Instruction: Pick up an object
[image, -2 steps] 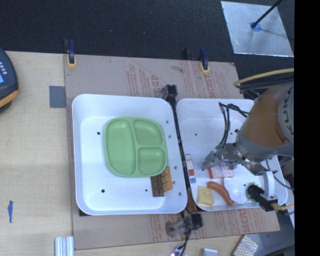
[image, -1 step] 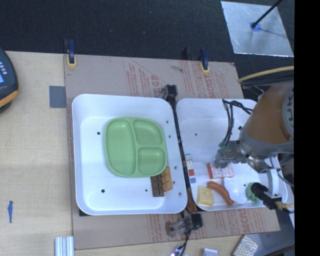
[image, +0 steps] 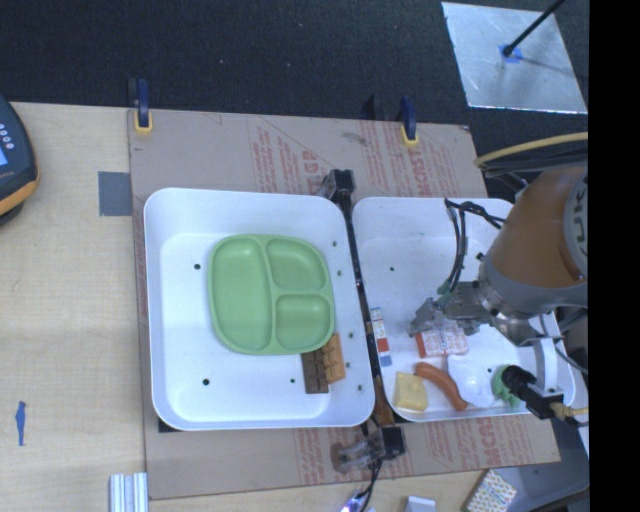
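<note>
The gripper (image: 432, 318) hangs low in the right bin (image: 400, 215), whether its fingers are apart or closed I cannot tell; just beside it lie a red-and-white packet (image: 443, 343), a sausage (image: 441, 384) and a yellow block (image: 410, 391); the left bin (image: 175, 300) holds a green divided plate (image: 270, 294).

**Arm low over right bin, objects clustered at near edge**

Two white bins side by side on a cardboard sheet. Left bin (image: 170, 300) holds a green divided plate (image: 270, 293), flat, roughly centred; a brown block (image: 323, 365) lies just beside the plate's near right corner. Right bin (image: 400, 225): the arm (image: 535, 250) reaches in from the right, gripper (image: 432, 315) down over the bin floor; finger state unclear. Just below the gripper lies a red-and-white packet (image: 442, 343). Near the front wall: a pale yellow chunk (image: 410, 391), an orange sausage-shaped piece (image: 441, 384) beside it, and a green item (image: 503, 388) further right.
</note>
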